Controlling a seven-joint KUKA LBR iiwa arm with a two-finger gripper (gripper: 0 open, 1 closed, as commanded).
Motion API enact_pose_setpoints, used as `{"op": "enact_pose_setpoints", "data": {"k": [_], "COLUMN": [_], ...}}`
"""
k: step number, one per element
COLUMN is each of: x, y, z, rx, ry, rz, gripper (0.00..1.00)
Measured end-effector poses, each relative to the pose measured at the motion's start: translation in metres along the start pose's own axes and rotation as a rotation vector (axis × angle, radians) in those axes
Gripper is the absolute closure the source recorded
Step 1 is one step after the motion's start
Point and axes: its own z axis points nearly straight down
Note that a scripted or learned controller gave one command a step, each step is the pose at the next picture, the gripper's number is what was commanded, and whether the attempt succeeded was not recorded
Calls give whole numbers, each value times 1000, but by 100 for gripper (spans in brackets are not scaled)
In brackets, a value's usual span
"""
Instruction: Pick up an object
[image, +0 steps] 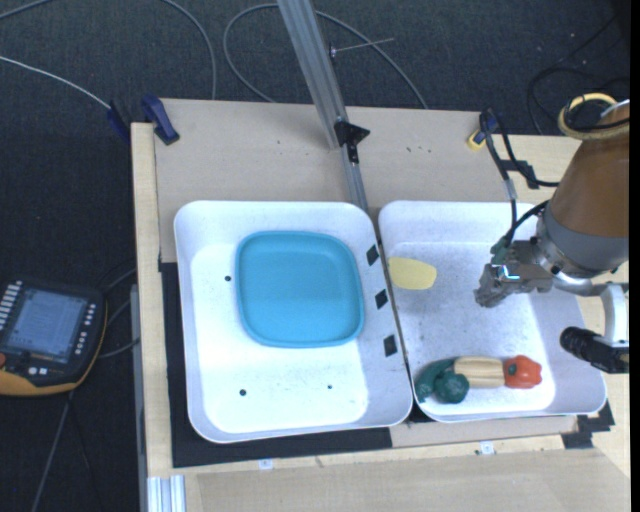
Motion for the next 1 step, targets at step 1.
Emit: {"op": "enact_pose_setpoints", "data": {"k": [1], "x": [0], "y": [1], "z": [-33], "rx": [1], "ry": [0], "rz": [0], "gripper": [100]}}
